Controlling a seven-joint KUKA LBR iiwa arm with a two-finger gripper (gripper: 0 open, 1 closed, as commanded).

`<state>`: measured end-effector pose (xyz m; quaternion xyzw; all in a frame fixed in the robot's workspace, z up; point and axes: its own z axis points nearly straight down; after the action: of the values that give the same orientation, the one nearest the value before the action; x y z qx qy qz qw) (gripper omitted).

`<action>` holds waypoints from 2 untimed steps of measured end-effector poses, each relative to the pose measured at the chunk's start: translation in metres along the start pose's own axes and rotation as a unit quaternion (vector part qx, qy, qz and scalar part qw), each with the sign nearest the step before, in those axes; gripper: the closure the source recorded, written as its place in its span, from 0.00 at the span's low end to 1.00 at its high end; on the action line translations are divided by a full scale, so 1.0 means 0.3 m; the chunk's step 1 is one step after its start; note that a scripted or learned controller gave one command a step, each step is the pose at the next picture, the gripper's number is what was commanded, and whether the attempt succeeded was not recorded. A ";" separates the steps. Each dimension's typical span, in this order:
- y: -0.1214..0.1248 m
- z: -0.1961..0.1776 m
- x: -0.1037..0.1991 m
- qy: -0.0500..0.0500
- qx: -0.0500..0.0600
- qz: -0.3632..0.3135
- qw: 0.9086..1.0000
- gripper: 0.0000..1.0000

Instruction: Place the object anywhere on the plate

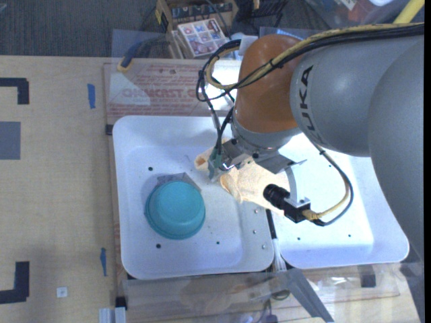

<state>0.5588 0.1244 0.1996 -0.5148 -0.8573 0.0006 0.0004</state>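
Two white bins on table (pixel 54 180), side by side. Teal bowl-like plate (pixel 176 209) upside down in left bin (pixel 135 147), toward its front-left. Pale yellow cloth-like object (pixel 246 182) just right of plate, at left bin's right edge, partly under arm (pixel 350 79). Fingers (pixel 217 163) hang w/ tips touching object's upper-left edge, just up-right of plate; gap betw. them too small & hidden to judge, can't tell if holding anything. Right bin (pixel 363 234) beyond object, mostly under arm.
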 end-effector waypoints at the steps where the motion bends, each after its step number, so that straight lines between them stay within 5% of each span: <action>1: -0.004 0.030 0.182 0.000 0.000 -0.050 0.999 1.00; 2: -0.004 0.029 0.180 0.000 0.000 -0.049 0.999 0.00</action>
<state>0.5323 0.1714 0.1910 -0.4719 -0.8817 0.0005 0.0008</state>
